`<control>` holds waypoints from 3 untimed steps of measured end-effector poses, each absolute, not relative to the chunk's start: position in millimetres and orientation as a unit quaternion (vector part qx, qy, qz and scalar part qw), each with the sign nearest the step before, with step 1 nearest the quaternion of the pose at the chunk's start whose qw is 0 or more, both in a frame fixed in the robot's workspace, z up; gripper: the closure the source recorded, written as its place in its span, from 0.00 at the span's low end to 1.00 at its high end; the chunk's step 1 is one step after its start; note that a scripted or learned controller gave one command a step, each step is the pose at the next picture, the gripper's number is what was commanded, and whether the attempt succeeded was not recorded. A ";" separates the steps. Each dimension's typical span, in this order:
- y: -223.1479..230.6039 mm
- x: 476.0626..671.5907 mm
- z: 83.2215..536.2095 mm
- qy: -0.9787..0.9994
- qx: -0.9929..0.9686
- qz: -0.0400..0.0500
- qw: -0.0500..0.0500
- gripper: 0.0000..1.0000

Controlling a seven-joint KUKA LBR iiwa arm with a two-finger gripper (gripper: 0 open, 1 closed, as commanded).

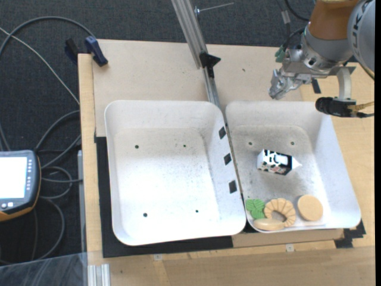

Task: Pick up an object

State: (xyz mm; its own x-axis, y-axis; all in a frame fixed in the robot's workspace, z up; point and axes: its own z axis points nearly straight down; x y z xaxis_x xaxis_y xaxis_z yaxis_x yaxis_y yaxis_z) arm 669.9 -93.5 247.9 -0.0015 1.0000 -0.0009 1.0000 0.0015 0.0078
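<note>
While the arm (pixel 339 16) hangs at the upper right, I see its gripper (pixel 281 88) poised above the bench (pixel 155 70), just beyond the far rim of the right bin (pixel 333 159) and clear of its floor. I cannot tell from this angle how the pincer stands; the tips are small and blurred together. In the right bin, a black-and-white carton (pixel 276 162) lies on its side near the middle, apart from every wall, with bare floor around it. Along that bin's near edge three items crowd together: a green leafy piece (pixel 255 207) in the near-left corner by the divide, a tan croissant-shaped toy (pixel 280 213) touching or just beside it, and a round tan cookie-like disc (pixel 310 208) to its right, close to the near rim. I note the left bin (pixel 161 171) offers broad bare floor, speckled dark. A metal post (pixel 190 28) slants down to the seam between the bins. A pendant screen (pixel 15 180) sits off the bench at left, cables near it.
</note>
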 end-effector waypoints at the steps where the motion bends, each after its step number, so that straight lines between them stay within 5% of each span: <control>1: -46.6 643.6 238.3 0.709 0.705 0.000 -0.002 1.00; 3: 52.9 619.1 239.7 0.709 0.705 0.000 -0.002 1.00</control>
